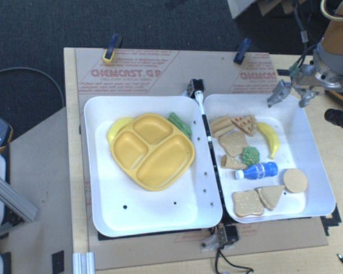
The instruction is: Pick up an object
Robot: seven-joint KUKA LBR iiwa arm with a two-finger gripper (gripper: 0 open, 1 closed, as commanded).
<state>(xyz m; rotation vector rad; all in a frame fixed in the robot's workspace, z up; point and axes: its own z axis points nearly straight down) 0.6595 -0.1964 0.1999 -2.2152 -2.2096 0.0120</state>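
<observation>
I see the gripper (291, 96) hovering over the far edge of the right bin (319, 170), its fingers (276, 97) spread apart with nothing between them. The banana (269, 138) lies in that bin just below, beside the toast slices (235, 143).

You've got two bins side by side on the bench (74, 153). Left bin (97, 198): divided tray (153, 150) sits in its middle, bean pod (179, 124) tucked at the tray's back-right edge. Right bin (317, 170): banana (268, 138) toward the back, pizza slice (244, 124) just left of it, broccoli (250, 154) mid-bin with the bottle (257, 171) lying right in front of it. Bread slices (257, 201) along the front, round cookie (295, 181) at their right. Gripper (291, 96) hangs over the right bin's back-right corner.
</observation>
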